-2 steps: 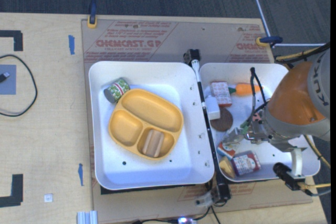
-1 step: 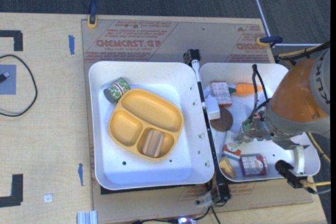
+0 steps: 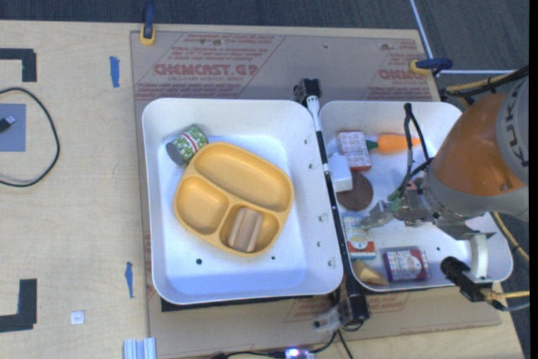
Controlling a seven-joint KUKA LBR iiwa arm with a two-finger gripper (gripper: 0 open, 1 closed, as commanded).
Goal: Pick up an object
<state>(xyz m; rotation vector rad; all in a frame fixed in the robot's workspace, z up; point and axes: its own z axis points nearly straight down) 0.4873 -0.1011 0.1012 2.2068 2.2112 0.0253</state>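
Camera view, items listed by position relative to the pincer.

1. Pincer (image 3: 380, 218): at the end of the grey arm (image 3: 483, 155), low over the right bin (image 3: 492, 261), pointing toward that bin's left half. Metal fingers appear slightly parted with nothing seen between them; at this size the state cannot be told for certain.

2. Brown round disc (image 3: 359, 192): just up and left of the pincer, lying flat on the bin floor, near but apparently not touching.

3. White block (image 3: 340, 176): beyond the disc, further up and left, against the bin's left wall.

4. Red-and-white packet (image 3: 354, 149): up from the pincer, well apart, near the bin's far side.

5. Orange carrot-like piece (image 3: 392, 144): up and slightly right of the pincer, beside the packet.

6. Small red-labelled carton (image 3: 361, 246): just below the pincer.

7. Dark can with red label (image 3: 406, 265): below and right of the pincer, lying on its side.

8. Yellow curved piece (image 3: 367, 272): below the pincer, just left of the can.

9. Left bin (image 3: 168, 265): well to the pincer's left. Holds a yellow divided tray (image 3: 210, 202) with a tan, sausage-shaped item (image 3: 246, 229) in one compartment; a green-labelled can (image 3: 187, 144) lies touching the tray's far-left edge.
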